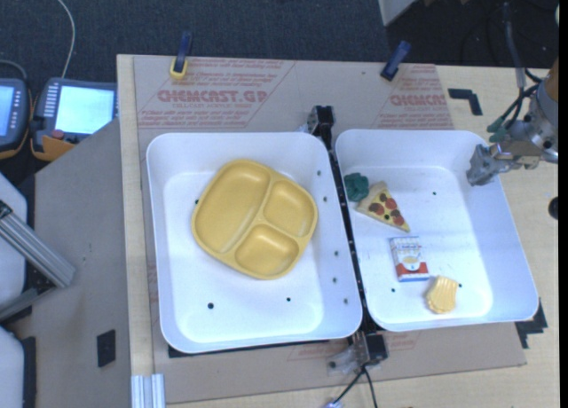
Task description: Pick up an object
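Observation:
In the right bin (461, 309) lie a dark green lump (357, 185), a toy pizza slice (382, 205), a small red, white and blue carton (409, 258) and a pale yellow piece (442, 294). My gripper (484, 168) hangs at the right bin's far right rim, well to the right of these objects and apart from all of them. Nothing shows between its tips.
The left bin (177, 291) holds a yellow divided plate (255, 218). Clamps (320, 119) join the two bins at the middle seam. The bins rest on a cardboard sheet (266, 87). Screens (80, 109) stand off the bench at the left.

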`<act>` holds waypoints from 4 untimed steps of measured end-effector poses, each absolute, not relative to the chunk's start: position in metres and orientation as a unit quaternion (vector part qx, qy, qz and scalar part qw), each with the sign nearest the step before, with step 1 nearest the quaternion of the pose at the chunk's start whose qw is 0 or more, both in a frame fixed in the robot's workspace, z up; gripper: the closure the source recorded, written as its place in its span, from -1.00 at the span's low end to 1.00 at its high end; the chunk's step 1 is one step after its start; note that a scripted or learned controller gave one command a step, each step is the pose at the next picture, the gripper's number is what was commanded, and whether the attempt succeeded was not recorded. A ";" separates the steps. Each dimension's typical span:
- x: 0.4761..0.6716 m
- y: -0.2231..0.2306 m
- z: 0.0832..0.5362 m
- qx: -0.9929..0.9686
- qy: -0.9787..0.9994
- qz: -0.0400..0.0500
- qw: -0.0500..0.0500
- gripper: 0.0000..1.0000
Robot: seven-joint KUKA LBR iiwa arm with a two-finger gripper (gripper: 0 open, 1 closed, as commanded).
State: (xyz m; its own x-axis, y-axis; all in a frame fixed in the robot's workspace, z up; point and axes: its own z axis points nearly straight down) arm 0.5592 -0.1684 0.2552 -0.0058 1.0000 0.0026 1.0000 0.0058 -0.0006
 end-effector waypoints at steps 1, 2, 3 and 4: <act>0.563 -0.116 0.262 -0.705 -0.709 0.000 0.001 1.00; 0.558 -0.059 0.251 -0.705 -0.709 0.000 0.002 1.00; 0.554 -0.010 0.246 -0.705 -0.709 0.000 0.002 1.00; 0.553 0.046 0.247 -0.705 -0.709 0.000 0.001 1.00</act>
